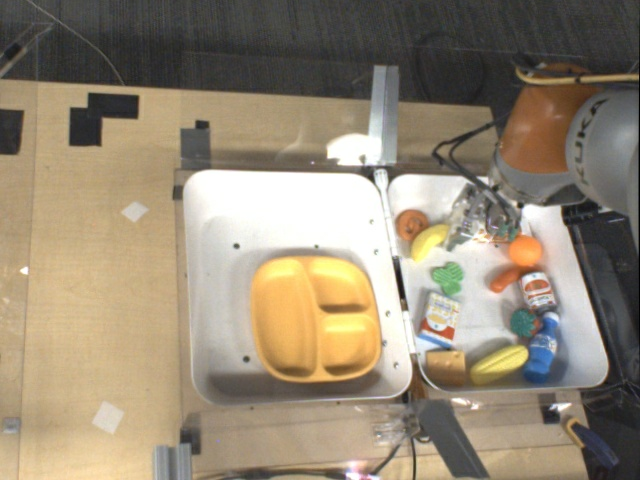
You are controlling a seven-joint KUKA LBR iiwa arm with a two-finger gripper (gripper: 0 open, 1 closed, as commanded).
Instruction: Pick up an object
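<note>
Gripper (pixel 478 220) low in right bin (pixel 590 313), upper middle, beside yellow fruit (pixel 431 242). Jaws state: cannot tell. Nothing visibly lifted; pick not yet done.

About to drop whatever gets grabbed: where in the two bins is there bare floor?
Left bin: bare floor all around the yellow divided plate, widest along the far and left walls. Right bin: crowded with small toys; the hand hangs over its far half, by the yellow banana.
</note>
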